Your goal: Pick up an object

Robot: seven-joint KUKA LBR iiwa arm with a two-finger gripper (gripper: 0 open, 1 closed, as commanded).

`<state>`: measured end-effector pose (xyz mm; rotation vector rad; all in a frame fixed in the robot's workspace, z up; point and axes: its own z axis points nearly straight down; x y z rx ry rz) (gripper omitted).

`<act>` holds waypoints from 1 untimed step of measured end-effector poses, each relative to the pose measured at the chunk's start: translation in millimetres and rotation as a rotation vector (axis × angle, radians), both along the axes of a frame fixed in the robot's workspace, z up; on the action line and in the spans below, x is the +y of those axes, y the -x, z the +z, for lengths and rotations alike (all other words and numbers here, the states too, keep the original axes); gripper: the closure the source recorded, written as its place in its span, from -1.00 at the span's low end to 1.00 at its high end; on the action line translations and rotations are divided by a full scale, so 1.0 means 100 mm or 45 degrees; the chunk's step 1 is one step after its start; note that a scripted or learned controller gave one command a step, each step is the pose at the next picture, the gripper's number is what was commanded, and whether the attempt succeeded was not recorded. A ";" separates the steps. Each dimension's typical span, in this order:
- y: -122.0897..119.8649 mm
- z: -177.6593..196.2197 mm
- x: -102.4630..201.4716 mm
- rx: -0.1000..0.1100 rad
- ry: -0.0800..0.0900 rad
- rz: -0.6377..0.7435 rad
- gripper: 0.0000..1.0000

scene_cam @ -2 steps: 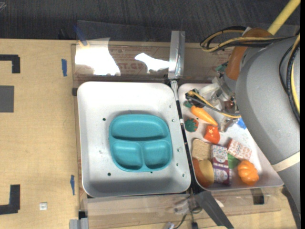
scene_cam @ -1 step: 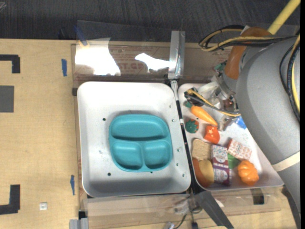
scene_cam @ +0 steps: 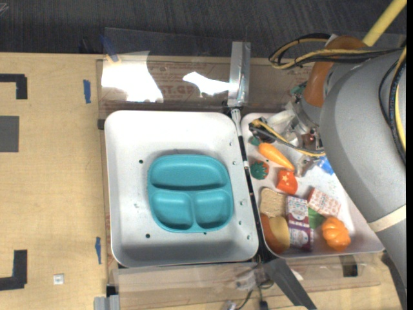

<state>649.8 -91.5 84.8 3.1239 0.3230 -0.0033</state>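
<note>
Looking down at a slant on a bench (scene_cam: 45, 173) of pale board with two shallow white bins side by side. Left bin (scene_cam: 122, 134) holds a teal divided tray (scene_cam: 190, 191), lying flat near its middle, one long compartment at the far side and two smaller ones nearer the camera. Right bin (scene_cam: 368, 237) holds a clutter of toy foods: an orange carrot (scene_cam: 276, 155) lying at a slant near the far end, a small green round piece (scene_cam: 259, 170) just beside the left wall, a red piece (scene_cam: 288, 182) below the carrot, a tan cracker (scene_cam: 272, 202), a purple carton (scene_cam: 298, 219), a pink box (scene_cam: 324, 203), and an orange pumpkin-like piece (scene_cam: 335, 232) near the front. Grey arm (scene_cam: 368, 128) with its orange band reaches in from the right, wrist over the far end of the right bin; gripper (scene_cam: 298, 137) sits low among cables just beside the carrot, and its opening cannot be made out.
</note>
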 end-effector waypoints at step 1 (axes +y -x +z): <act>-0.03 0.00 -0.02 0.004 -0.003 0.006 -1.00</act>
